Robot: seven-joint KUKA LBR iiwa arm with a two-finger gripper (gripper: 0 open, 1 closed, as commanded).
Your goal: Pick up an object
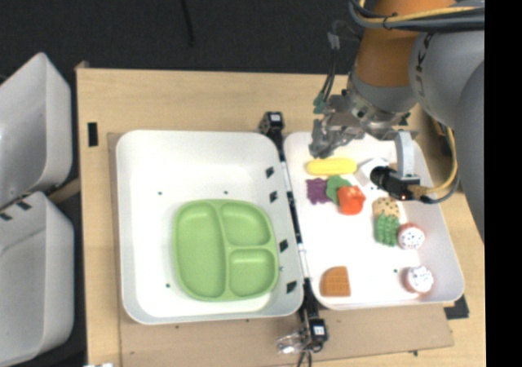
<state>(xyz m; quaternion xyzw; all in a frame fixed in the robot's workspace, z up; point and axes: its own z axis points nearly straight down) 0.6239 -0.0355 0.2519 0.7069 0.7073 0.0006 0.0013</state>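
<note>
Hanging over the far end of the right bin (432, 276), the gripper (325, 142) sits at the end of the grey arm (449, 72) with its orange band (387, 39); whether it is released or clenched cannot be told from this slant. Nothing shows held in it.

Just beside the gripper, on its nearer side, lies a yellow toy banana (330, 166) — apart from the gripper, or perhaps barely under it, hard to say. Nearer again from the banana sit a purple toy piece (316, 191), a small green piece (336, 186) and a red-orange toy pepper (351, 199), bunched close together. To the right of the pepper are a spotted tan piece (387, 209) and a green knobbly one (385, 231), with a white-and-red round piece (411, 236) just beside them. Well apart from the banana, at the bin's near edge, lie a brown toy bread slice (335, 280) and another round white piece (419, 279).

The left bin (147, 161) holds a green divided plate (225, 249) — well apart from the gripper.
</note>
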